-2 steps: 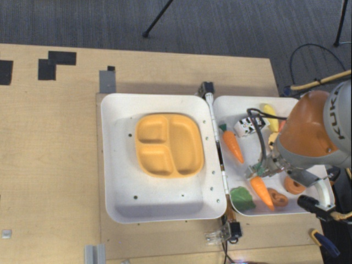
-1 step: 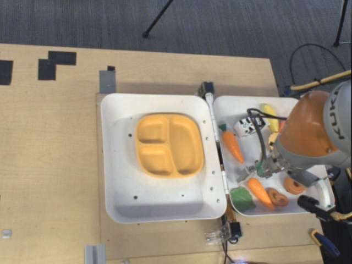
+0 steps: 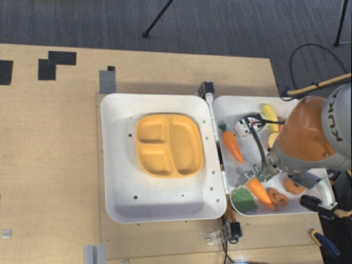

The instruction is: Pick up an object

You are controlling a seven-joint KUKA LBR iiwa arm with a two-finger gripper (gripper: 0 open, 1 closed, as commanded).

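Observation:
The right bin [image 3: 231, 106] holds toy food. A carrot [image 3: 231, 146] lies near its left wall. A second carrot [image 3: 259, 192] lies near the front beside a green vegetable [image 3: 243, 200]. A yellow banana [image 3: 269, 113] sits at the back. Two orange round pieces [image 3: 279, 199] [image 3: 294, 187] lie front right. My gripper [image 3: 256, 175] is low in this bin, just above the top end of the second carrot. The arm's orange band [image 3: 305, 131] covers the bin's middle right. Nothing is visibly lifted.
The left bin [image 3: 118, 147] holds a yellow divided plate [image 3: 168, 145]. A black cable [image 3: 257, 139] loops from the wrist over the right bin. A metal divider with clamps [image 3: 208, 92] runs between the bins. Bare wooden bench lies to the left.

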